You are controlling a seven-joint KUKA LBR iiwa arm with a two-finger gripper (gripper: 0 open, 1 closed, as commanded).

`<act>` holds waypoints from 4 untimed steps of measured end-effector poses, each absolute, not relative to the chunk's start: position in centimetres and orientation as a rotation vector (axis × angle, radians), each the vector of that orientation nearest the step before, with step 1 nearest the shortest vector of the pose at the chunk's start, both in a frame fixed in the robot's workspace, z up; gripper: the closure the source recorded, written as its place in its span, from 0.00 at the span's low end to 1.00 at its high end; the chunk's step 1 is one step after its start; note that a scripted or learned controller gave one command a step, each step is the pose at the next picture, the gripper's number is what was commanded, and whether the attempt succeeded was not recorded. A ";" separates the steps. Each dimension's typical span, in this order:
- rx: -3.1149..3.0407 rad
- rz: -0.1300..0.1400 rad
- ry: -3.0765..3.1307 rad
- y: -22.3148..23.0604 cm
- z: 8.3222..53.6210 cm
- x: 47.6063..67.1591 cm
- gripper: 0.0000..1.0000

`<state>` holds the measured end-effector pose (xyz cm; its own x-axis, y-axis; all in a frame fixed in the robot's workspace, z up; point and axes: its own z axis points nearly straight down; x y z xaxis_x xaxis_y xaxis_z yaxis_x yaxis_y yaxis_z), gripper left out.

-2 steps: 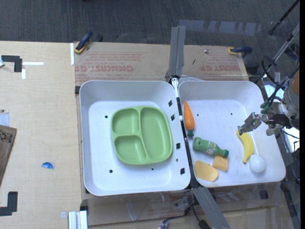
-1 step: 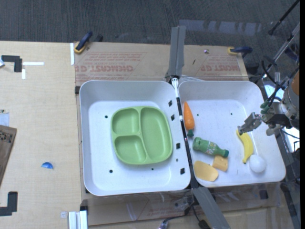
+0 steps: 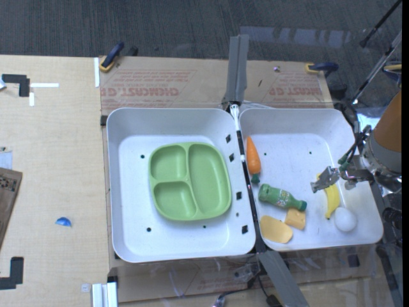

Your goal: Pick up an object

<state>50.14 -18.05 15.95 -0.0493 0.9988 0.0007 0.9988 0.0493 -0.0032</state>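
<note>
1. At the right edge of the frame, the grey arm (image 3: 390,139) with its orange band reaches in over the right bin (image 3: 300,123).
2. Its gripper (image 3: 327,179) sits low over the bin's right side, just above the banana (image 3: 331,200); whether the jaws are open or closed cannot be told.
3. Below the banana's lower end lies a white egg (image 3: 345,220), touching or nearly so.
4. Along the bin's left wall lies a carrot (image 3: 253,155); lower down a green bottle (image 3: 281,197) lies on its side.
5. Two yellow pieces (image 3: 276,229) sit just beside each other below the bottle.
6. Left of centre, the left bin (image 3: 128,190) holds a green divided plate (image 3: 190,181).
</note>
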 end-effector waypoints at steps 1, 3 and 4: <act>-2.141 -0.003 -2.313 -14.2 10.7 49.6 0.00; -2.196 -0.016 -2.239 -18.7 9.4 53.7 0.00; -2.125 -0.038 -2.289 -19.9 10.2 51.9 0.00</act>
<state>51.85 -19.92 10.22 -0.0742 0.9968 0.0298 0.9972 0.0741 0.0057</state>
